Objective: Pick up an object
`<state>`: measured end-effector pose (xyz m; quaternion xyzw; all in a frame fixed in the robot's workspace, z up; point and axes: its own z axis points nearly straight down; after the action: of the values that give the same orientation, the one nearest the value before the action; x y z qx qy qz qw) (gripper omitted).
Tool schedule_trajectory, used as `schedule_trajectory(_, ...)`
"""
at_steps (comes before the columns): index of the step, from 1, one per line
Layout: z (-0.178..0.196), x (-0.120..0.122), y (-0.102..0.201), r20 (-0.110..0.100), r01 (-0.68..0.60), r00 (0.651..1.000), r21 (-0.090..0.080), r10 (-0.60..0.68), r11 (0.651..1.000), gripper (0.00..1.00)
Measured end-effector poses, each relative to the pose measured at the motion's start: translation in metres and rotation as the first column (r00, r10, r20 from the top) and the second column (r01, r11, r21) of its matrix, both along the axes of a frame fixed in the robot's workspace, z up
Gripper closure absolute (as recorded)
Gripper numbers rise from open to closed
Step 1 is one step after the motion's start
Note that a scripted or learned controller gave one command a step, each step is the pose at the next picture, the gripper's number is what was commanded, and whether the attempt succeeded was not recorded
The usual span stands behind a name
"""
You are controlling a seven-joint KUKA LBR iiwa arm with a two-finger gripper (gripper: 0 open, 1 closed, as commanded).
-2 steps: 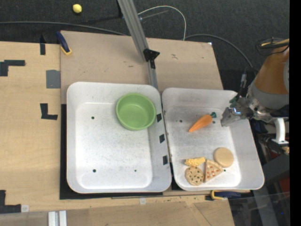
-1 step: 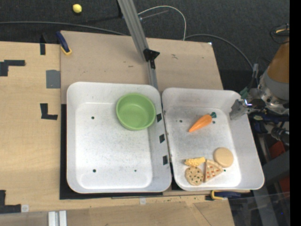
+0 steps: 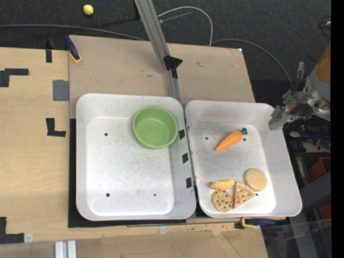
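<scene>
- I am watching the gripper (image 3: 279, 118) sitting at the right bin's (image 3: 279, 198) upper right rim, outside the tray floor; I cannot tell how it is set from here.
- I am seeing a carrot (image 3: 229, 140) lying on a slant in the right bin's upper half, well apart from the gripper.
- I am noting a round bun (image 3: 255, 179), a pizza slice (image 3: 242, 194), a cookie (image 3: 221, 200) and a piece of corn (image 3: 222, 185) clustering near that bin's lower edge.
- I am seeing a green bowl (image 3: 155, 127) resting upright in the left bin (image 3: 97, 160), near its upper right corner.
</scene>
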<state>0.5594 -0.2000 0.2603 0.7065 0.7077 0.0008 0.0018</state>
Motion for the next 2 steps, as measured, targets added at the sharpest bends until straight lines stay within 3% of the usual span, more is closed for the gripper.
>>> schedule_trajectory(2, 0.006, 0.026, 0.1, -0.004, -0.005, 1.0, 0.003, 0.005, 1.0, 1.0)
